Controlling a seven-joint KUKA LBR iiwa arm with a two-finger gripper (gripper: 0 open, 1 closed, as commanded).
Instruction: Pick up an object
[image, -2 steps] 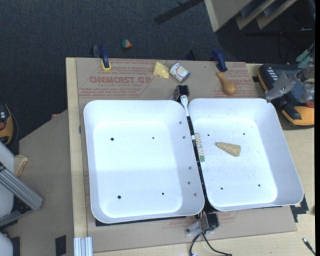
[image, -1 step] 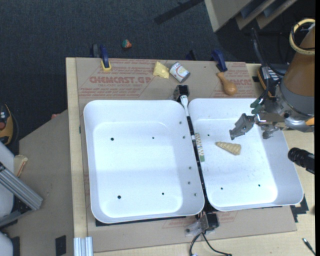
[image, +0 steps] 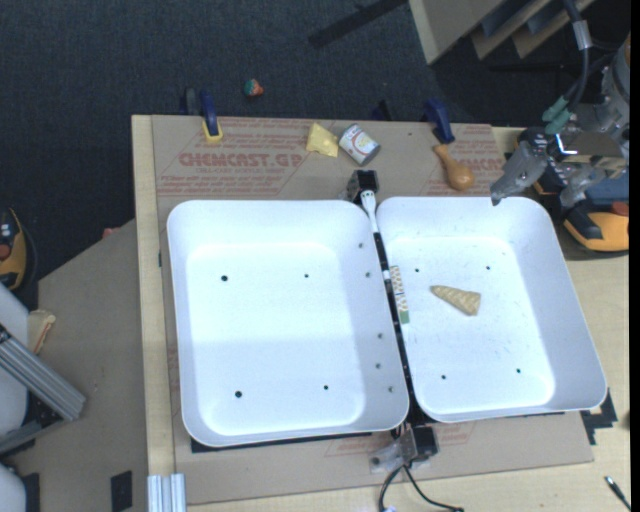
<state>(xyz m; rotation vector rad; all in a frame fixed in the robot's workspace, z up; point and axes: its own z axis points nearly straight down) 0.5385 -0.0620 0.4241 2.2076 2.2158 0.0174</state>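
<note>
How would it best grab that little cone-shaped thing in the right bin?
Probably from straight above, pinching the cone across its thicker right end. It lies flat, alone in the right bin, tapering to a point at the left, so the wide end gives more to squeeze.

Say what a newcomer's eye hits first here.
Two white bins side by side, left bin and right bin. A lone tan cone-shaped piece lies in the right one. The gripper hangs over that bin's far right corner, with small items on the board behind.
</note>
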